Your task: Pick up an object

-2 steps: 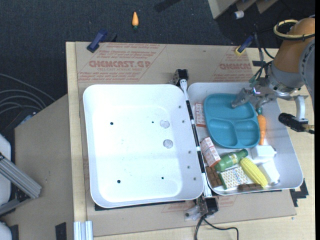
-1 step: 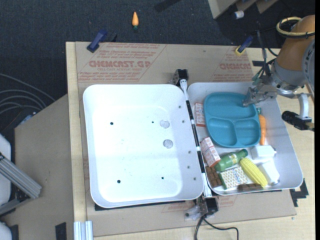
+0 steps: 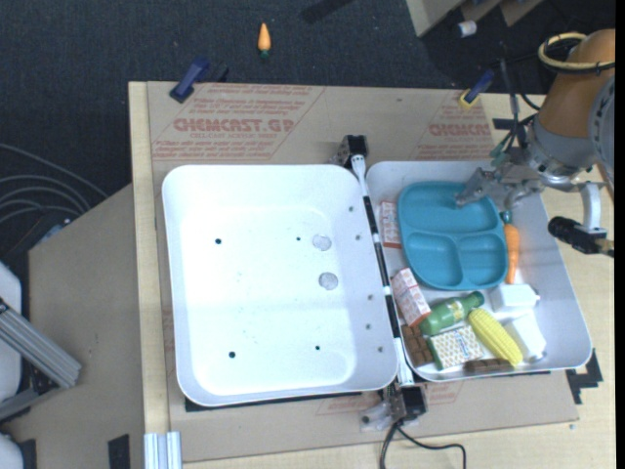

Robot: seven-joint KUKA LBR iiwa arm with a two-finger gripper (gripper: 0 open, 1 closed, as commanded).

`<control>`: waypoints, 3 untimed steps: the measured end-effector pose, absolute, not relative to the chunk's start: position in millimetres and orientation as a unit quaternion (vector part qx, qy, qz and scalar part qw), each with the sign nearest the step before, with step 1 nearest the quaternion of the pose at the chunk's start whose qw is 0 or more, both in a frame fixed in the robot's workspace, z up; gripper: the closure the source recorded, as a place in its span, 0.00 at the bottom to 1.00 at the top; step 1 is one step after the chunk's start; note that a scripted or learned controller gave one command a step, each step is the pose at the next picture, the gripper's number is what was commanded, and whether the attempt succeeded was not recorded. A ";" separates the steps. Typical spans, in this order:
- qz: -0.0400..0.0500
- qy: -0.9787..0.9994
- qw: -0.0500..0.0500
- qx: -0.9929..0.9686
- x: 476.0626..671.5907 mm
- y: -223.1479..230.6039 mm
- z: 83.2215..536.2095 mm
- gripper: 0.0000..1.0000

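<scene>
Your end effector [image 3: 485,188] hangs at the two o'clock side of the right bin [image 3: 571,306], low over the far edge of the teal divided tray [image 3: 451,237], and you cannot tell how it is set or whether it has hold of anything. Everything pickable is crowded into that bin: the tray fills the twelve o'clock half, an orange carrot [image 3: 512,250] lies along its three o'clock rim, and a green bottle [image 3: 451,313], a yellow corn cob [image 3: 495,335] and small packets sit jammed together toward six o'clock. The left bin [image 3: 195,291] on the table [image 3: 293,115] is likely the drop side.
</scene>
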State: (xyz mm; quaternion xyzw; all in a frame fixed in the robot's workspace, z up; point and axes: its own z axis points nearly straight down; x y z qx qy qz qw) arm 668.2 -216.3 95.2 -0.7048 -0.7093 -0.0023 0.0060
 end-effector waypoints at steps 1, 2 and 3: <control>-0.001 -0.710 0.003 -0.704 668.5 -217.8 105.5 1.00; -0.002 -0.710 0.003 -0.705 668.7 -217.4 105.6 0.00; -0.004 -0.709 0.009 -0.705 668.8 -215.3 87.6 0.00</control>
